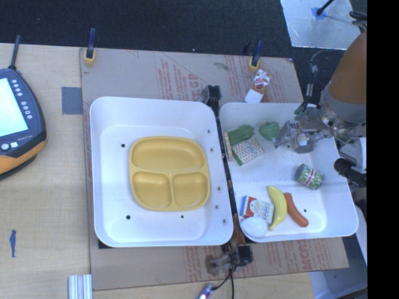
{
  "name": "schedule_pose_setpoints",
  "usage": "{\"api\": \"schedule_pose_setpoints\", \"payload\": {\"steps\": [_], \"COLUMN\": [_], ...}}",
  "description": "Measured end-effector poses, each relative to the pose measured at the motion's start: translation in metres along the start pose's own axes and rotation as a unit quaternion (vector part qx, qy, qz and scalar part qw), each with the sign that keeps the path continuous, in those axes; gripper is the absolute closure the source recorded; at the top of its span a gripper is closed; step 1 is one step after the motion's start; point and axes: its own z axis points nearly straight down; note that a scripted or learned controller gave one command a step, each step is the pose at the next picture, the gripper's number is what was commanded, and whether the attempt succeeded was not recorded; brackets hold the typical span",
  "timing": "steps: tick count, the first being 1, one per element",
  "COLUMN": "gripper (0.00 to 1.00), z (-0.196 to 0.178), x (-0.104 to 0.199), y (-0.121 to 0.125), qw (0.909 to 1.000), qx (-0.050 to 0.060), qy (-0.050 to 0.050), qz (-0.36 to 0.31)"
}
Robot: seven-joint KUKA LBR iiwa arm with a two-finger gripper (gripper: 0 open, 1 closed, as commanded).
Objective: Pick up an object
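gripper (302, 136) sits just right of the green toy (270, 130) in the right bin (336, 229), can't tell if it's gripping anything

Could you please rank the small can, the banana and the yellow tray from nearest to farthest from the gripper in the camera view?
Measured from the gripper, over the right bin's upper part:
1. Small can, just below the gripper in the right bin.
2. Banana, lower in the right bin, beside the orange carrot.
3. Yellow tray, in the middle of the left bin, farthest away.
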Motion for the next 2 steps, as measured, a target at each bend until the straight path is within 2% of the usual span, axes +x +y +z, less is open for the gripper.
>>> {"api": "schedule_pose_setpoints", "payload": {"steps": [1, 2], "gripper": [0.0, 0.0], "z": [0.086, 0.087], "x": [-0.052, -0.059], "y": [-0.023, 0.041], "qw": [1.0, 1.0], "qx": [0.001, -0.001], "qy": [0.0, 0.001], "qz": [0.001, 0.002]}}
